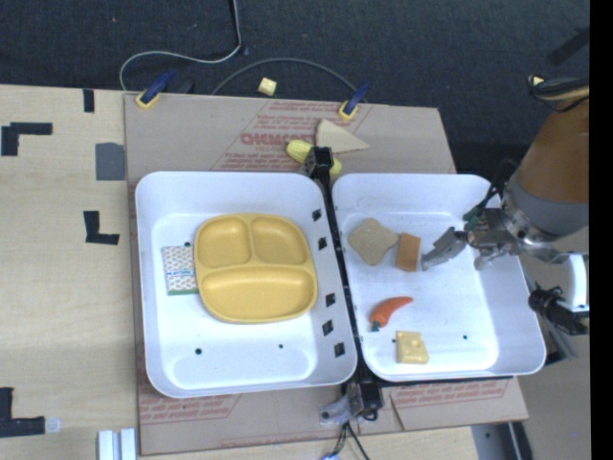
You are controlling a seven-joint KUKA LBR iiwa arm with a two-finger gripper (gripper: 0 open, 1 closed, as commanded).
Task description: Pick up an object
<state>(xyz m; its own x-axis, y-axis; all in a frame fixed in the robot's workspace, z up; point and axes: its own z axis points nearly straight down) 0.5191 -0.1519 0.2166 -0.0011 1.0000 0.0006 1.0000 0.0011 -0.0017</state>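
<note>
Left bin: yellow divided plate, small patterned card touching its left edge. Right bin: tan bread piece, brown block just beside it, red chili pepper nearer, yellow cheese cube nearest. Gripper — right of the block, fingers spread (nothing between them) — arm entering from right.

The arm enters from the right edge, its broad grey body with the orange band sitting high at the right and its wrist angled down and leftward. At the wrist's end the gripper points left at a slight downward slant. One dark finger sticks out clearly toward the left; the second is not plainly separable from the dark wrist hardware, so its spread cannot be judged.
</note>
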